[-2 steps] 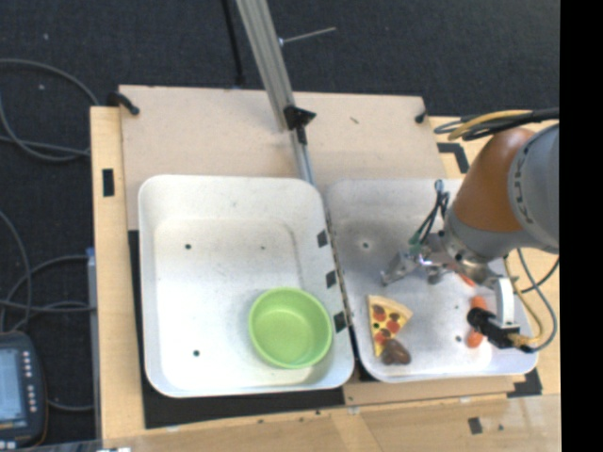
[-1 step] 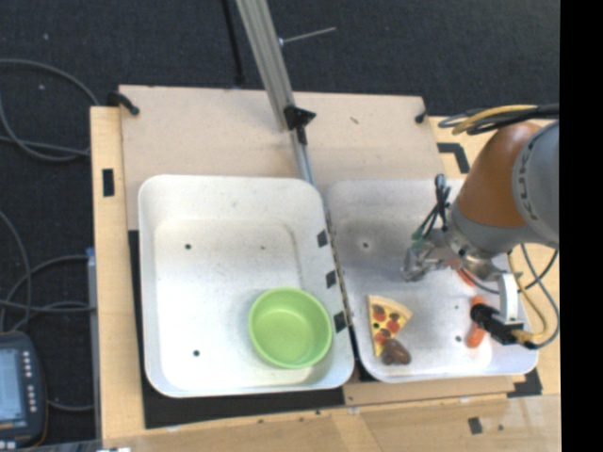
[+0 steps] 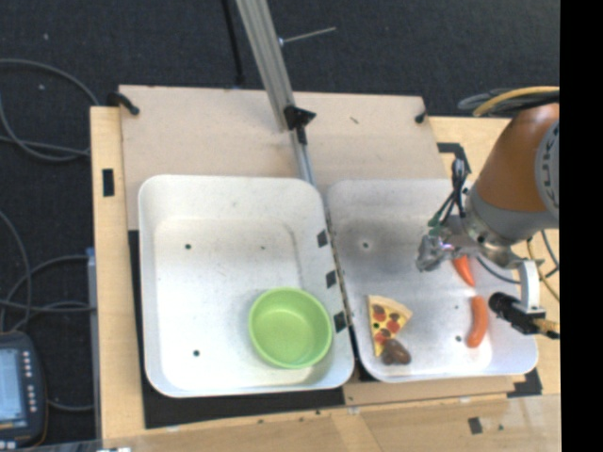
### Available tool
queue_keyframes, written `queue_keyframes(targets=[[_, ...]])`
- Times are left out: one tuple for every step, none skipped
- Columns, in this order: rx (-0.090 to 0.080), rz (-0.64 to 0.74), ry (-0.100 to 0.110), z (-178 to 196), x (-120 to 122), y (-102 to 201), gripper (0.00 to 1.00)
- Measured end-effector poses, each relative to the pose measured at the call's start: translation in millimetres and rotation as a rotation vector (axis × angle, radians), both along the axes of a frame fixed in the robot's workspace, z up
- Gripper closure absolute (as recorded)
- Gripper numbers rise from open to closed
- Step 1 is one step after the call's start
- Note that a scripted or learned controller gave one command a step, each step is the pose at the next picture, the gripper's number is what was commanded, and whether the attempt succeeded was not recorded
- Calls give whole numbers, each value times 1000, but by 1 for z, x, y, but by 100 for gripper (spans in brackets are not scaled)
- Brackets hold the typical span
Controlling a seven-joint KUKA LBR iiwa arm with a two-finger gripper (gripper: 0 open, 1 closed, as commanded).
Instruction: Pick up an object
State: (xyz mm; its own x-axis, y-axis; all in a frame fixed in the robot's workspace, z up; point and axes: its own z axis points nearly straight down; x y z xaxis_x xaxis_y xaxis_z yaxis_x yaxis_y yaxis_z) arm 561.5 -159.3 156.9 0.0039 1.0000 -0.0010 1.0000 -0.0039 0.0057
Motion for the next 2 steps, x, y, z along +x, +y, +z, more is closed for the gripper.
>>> queue_keyframes(targets=[[-1,8,-2,58,9,5,100],[-2,8,-3,117,12,-6,100]])
